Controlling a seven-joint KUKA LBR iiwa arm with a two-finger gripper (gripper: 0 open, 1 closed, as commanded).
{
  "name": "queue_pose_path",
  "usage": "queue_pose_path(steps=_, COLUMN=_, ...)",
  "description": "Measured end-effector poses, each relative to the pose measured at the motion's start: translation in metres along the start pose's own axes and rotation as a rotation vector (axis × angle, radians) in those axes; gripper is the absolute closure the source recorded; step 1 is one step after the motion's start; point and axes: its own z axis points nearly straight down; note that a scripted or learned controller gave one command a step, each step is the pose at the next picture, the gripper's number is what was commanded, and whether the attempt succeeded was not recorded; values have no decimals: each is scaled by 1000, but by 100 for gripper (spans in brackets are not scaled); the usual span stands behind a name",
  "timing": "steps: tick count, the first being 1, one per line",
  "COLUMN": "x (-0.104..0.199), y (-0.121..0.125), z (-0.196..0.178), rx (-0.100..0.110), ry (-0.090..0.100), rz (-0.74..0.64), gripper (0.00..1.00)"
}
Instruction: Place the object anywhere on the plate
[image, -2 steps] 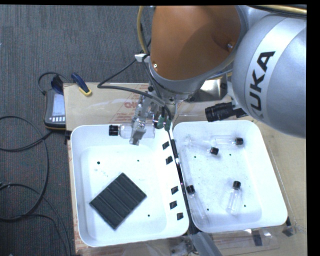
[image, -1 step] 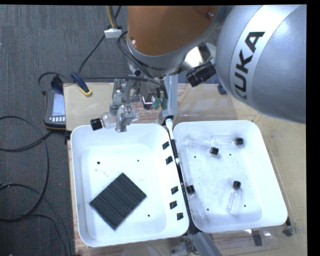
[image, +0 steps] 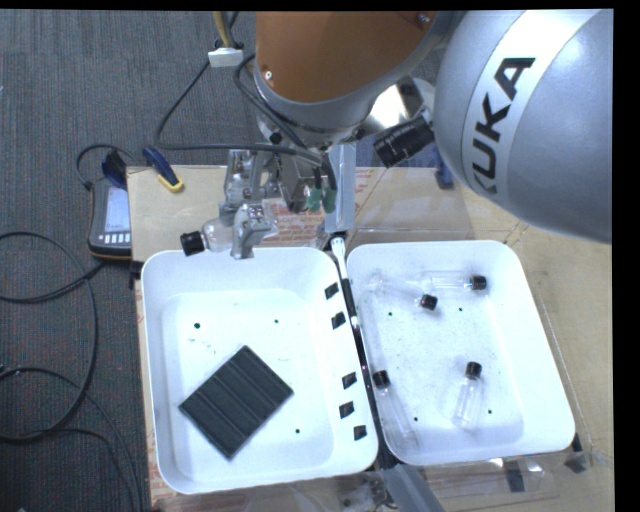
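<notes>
Up over the back rim of the left bin (image: 150, 300), your gripper (image: 243, 238) looks pressed in on the butt end of a small clear bottle (image: 208, 236). The bottle sticks out sideways toward the view's left, with its black cap (image: 187, 241) hanging free. It's lying flat rather than upright, and my guess is that's simply how it lay when it was grabbed. It's being held up off the bin floor, which gives room to travel over the rim.

The bottle itself is see-through, so the body nearly vanishes against the white plastic. The cap is the only part that's easy to spot. It reads as light and slippery, and a grip that far from the middle could let it swivel.

The plate (image: 237, 400) is the dark ribbed square sitting on the floor of the same bin. It's turned like a diamond, toward the near side, well apart from the gripper. You need to come toward the camera and drop down before letting go.

Over in the right bin (image: 540, 330), a few matching bottles (image: 465, 395) lie scattered.
</notes>
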Motion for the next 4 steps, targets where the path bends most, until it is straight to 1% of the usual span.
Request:
queue_pose_path(steps=1, x=-70, y=-10, z=8, rx=-1, ry=-1, rz=-423, gripper=100)
queue_pose_path(steps=2, x=-71, y=-10, z=-1, rx=-4, ry=-3, rz=-420, gripper=100)
queue_pose_path(steps=3, x=66, y=6, z=8, rx=-1, ry=0, rz=-614, gripper=100)
queue_pose_path(steps=4, x=64, y=7, z=-1, rx=-3, ry=0, rz=-614, gripper=100)
